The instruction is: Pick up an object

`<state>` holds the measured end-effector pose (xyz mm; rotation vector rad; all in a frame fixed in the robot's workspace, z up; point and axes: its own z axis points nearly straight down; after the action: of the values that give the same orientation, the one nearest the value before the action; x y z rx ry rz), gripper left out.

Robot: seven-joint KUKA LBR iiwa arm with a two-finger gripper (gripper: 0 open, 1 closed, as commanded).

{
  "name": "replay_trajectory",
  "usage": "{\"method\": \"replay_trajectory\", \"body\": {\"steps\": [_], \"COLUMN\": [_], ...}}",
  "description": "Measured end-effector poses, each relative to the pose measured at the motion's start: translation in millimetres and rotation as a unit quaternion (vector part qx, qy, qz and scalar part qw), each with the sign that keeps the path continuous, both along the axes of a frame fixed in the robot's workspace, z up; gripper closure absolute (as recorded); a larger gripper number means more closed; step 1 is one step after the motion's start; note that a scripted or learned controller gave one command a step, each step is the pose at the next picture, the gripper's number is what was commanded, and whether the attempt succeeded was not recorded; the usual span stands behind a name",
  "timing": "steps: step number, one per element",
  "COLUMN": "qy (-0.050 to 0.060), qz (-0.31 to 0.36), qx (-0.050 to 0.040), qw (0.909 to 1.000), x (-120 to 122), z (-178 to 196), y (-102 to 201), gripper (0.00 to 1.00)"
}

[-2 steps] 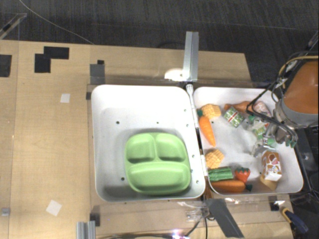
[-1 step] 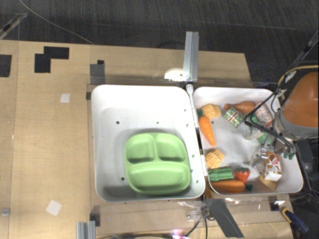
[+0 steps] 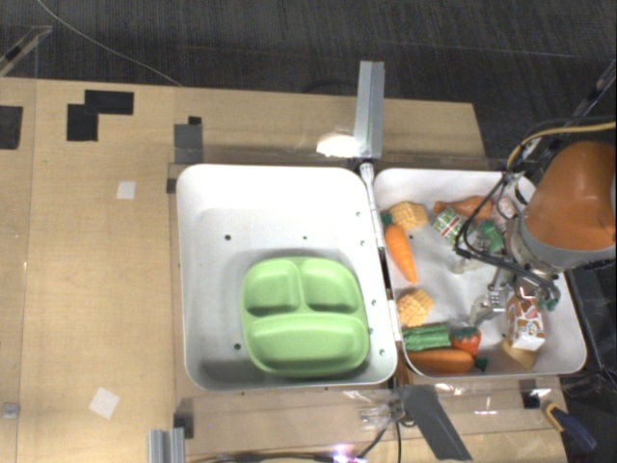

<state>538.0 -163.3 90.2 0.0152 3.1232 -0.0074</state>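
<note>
end effector (image 3: 494, 302) hanging over right bin (image 3: 576, 350) | grip state: cannot tell | small carton (image 3: 525, 328) lying just beside | green tray (image 3: 304, 314) sitting in left bin (image 3: 207, 210)

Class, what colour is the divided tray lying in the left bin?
Light green; the divided tray shows plainly in the camera view, in the left bin.

We assess this as a robotics lab: a wooden bench (image 3: 87, 287) with black marker patches, two white bins (image 3: 207, 210) fixed by metal brackets (image 3: 370, 109), loose cables, and toy food (image 3: 400, 251) serving as test items.
</note>
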Motion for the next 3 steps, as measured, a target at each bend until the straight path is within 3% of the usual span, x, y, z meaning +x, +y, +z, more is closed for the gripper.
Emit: {"method": "replay_trajectory", "body": {"steps": [1,2,3], "qy": [0.002,0.002,0.003], "qz": [0.020,0.010,0.059], "qx": [0.0022,0.0012,0.0000], "qw": [0.9998,0.9999,0.9982], "x": [68,11,76], "z": [-1,0,1], "y": [29,17,-36], "gripper": [0.00,0.00,0.00]}}
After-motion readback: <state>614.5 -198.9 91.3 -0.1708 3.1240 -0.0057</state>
